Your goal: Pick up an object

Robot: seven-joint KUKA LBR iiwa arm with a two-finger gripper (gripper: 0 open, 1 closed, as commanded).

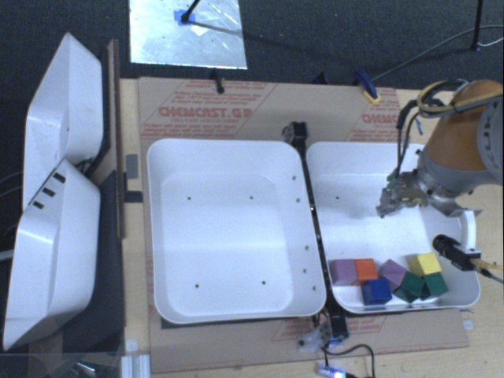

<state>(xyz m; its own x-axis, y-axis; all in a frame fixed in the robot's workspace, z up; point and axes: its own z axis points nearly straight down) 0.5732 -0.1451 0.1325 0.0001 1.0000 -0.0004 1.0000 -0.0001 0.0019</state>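
Several small blocks lie along the front edge of the right bin (354,176): a purple block (343,271), an orange block (365,268), a blue block (376,290), a second purple block (391,272), a green block (410,287) and a yellow block (428,264). My gripper (391,200) hangs over the middle of the right bin, behind the blocks and apart from them. Nothing shows between its fingers. The orange-banded wrist rises behind it to the right.
The left bin (228,227) sits beside the right one, with a black divider (313,219) between them. Two stacked white tubs (55,187) stand off the bench at the left. A shiny metal sheet (187,22) lies at the back.
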